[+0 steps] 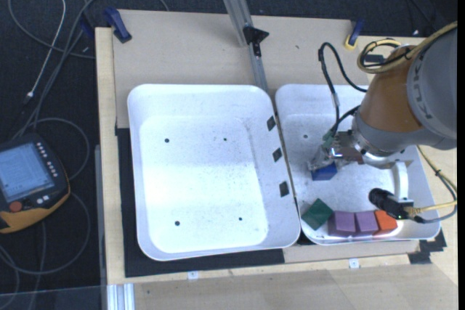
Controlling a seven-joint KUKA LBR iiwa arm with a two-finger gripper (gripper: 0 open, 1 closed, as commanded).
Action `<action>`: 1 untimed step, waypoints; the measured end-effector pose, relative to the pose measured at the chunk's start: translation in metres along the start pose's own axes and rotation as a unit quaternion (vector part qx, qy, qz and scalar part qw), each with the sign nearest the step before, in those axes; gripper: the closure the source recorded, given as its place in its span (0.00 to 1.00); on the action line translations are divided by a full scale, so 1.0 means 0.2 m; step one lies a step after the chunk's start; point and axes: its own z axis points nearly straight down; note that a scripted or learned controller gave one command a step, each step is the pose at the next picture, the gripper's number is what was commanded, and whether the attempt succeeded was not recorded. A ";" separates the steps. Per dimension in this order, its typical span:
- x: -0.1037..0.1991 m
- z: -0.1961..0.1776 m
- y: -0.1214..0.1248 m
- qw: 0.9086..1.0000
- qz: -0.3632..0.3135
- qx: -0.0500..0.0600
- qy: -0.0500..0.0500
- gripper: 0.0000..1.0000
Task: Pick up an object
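We find the end effector (pixel 328 160) low in the right bin (pixel 305 102), toward that bin's left half, with a blue block (pixel 323 172) directly at its tip; the metal parts and the block overlap in this slanted view, and we cannot tell whether the block sits between closed parts or merely lies beside them, so the state of the end effector is undetermined. We judge the step in hand to be the grasp of the blue block, and the sound way to do it is to confirm the block is centred under the tip before closing, then to lift straight up, slowly, so that a poor hold shows itself at once rather than during travel. Outward from there, the grey wrist and the orange band (pixel 389 102) lean in from the right over the bin, and a black cable (pixel 330 76) loops near the wrist; we would watch that it does not snag on the lift. Along the near wall of the right bin lie a green block (pixel 317 213), two purple blocks (pixel 354 222) and an orange block (pixel 386 221), in a row, touching or nearly so, well apart from the blue block, so the lift should not disturb them. The left bin (pixel 203 170) lies beside it on the bench (pixel 182 47). A teach pendant (pixel 29 174) rests off the bench at left.
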 end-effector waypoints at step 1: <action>0.54 -0.51 0.30 1.000 -0.003 -0.002 0.002 1.00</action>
